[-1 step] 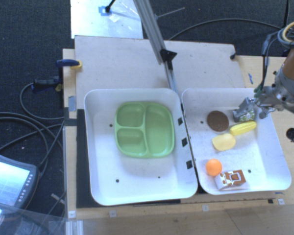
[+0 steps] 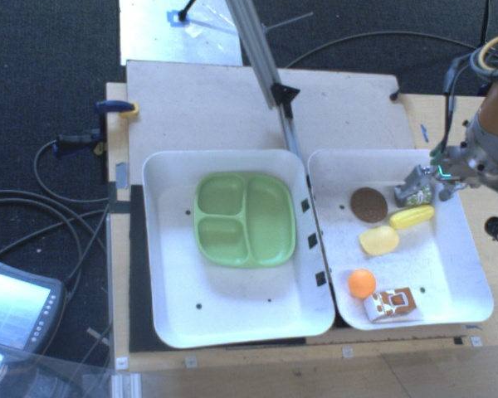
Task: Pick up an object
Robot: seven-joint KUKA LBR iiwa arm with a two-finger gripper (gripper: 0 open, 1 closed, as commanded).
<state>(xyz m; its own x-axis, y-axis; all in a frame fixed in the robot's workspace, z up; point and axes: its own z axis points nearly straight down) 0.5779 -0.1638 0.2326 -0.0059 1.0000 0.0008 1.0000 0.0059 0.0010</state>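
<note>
The right bin [image 2: 469,264] holds a brown round disc [image 2: 368,205], a yellow banana-shaped piece [image 2: 411,217], a pale yellow lump [image 2: 379,240], an orange ball [image 2: 362,283] and a small brown-and-white box [image 2: 392,303]. My gripper [image 2: 417,191] hangs at the bin's upper right, just above the banana piece and right of the brown disc. Its grey fingers point down and left toward the bin floor. I cannot make out their spacing.
The left bin [image 2: 170,305] holds a green divided plate [image 2: 245,219]. A slanted metal pole [image 2: 257,44] crosses the back board toward the seam between the bins. Cables and a tablet pendant [image 2: 12,301] lie on the floor at left.
</note>
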